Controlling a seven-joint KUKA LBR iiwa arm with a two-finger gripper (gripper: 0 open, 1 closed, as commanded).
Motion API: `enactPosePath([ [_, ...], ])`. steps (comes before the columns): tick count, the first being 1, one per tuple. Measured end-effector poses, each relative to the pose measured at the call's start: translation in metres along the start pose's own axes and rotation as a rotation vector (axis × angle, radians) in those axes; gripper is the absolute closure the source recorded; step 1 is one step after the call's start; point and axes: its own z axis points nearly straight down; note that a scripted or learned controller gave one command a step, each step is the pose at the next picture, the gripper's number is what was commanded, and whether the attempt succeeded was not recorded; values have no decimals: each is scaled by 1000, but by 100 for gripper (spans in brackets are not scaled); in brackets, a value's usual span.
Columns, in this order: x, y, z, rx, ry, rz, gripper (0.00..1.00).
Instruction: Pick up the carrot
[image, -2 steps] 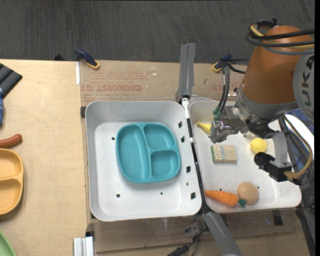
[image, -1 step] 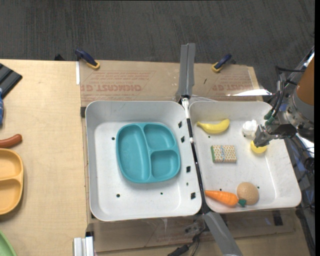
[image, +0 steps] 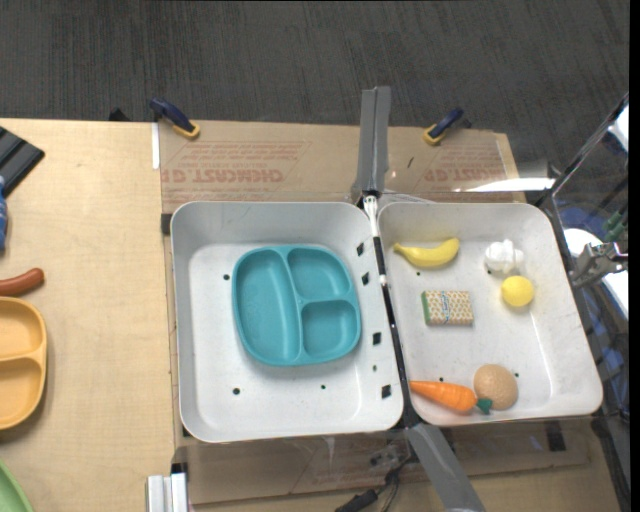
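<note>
**A:** Where is the small orange carrot (image: 443, 396) with the green tip?

**B:** It lies in the right-hand shallow white bin (image: 560, 300), near that bin's front left corner, on its side. Its pointed end aims toward the divider between the bins, and its green end touches or nearly touches a tan, egg-shaped object (image: 496, 385) just to its right.

**A:** What else sits in that bin?

**B:** A yellow plastic banana (image: 428, 252) lies near the back left. A small speckled rectangular block (image: 447, 307), something like a cracker or sponge, rests near the middle. A round yellow ball-like fruit (image: 517, 291) sits farther right, with a small white lumpy object (image: 503, 256) just behind it.

**A:** And the left-hand white bin (image: 200, 330)?

**B:** It holds a teal plastic plate with three compartments (image: 297, 304), lying flat near the centre.

**A:** What about the gripper, wide or narrow?

**B:** I cannot tell. At the right edge there is only some thin metal and clear hardware, too indistinct to read, and nothing is gripping the carrot.

**A:** Anything outside the bins?

**B:** On the wooden bench to the left, an orange divided plate (image: 18, 365) is cut off by the edge, with a reddish-brown sausage-shaped thing (image: 20, 281) behind it. Brown cardboard (image: 260, 165) lies behind the bins, held by two clamps.
</note>
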Motion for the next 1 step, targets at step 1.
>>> enactPosePath([
  [1, 39, 17, 33, 2, 2, -21, 100],
])
